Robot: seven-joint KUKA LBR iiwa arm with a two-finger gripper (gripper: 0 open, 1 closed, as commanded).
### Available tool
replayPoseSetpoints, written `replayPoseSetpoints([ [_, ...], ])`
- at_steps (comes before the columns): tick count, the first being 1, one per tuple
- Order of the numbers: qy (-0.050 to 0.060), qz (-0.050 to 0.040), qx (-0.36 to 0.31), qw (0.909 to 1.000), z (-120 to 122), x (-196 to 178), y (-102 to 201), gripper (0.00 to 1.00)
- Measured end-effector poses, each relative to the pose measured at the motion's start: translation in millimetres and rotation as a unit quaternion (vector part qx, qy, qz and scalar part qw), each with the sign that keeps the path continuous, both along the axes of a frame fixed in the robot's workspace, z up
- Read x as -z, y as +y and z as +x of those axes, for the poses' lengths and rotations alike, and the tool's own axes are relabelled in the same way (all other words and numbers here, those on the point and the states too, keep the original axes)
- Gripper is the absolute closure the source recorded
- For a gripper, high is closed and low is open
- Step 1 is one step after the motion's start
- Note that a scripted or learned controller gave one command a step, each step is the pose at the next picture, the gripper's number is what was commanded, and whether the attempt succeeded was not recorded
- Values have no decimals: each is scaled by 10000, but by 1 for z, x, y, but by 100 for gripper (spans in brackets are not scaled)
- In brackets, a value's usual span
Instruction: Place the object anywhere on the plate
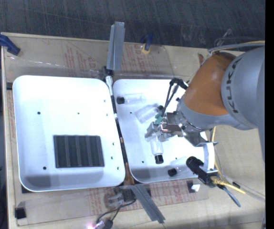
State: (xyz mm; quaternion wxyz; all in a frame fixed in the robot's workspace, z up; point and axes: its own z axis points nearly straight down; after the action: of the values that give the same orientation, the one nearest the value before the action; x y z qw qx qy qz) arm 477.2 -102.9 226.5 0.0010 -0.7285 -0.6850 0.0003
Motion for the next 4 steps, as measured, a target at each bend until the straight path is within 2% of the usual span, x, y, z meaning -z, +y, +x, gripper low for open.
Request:
replayPoseSetpoints([
  [1,12,-4,1801,9836,21,3,84,100],
  [2,16,-7,980,9952,86,37,146,100],
  [3,21,-13,2080,9781,72,36,199,100],
  [4,24,-6,-655,9978,29,36,171,100],
])
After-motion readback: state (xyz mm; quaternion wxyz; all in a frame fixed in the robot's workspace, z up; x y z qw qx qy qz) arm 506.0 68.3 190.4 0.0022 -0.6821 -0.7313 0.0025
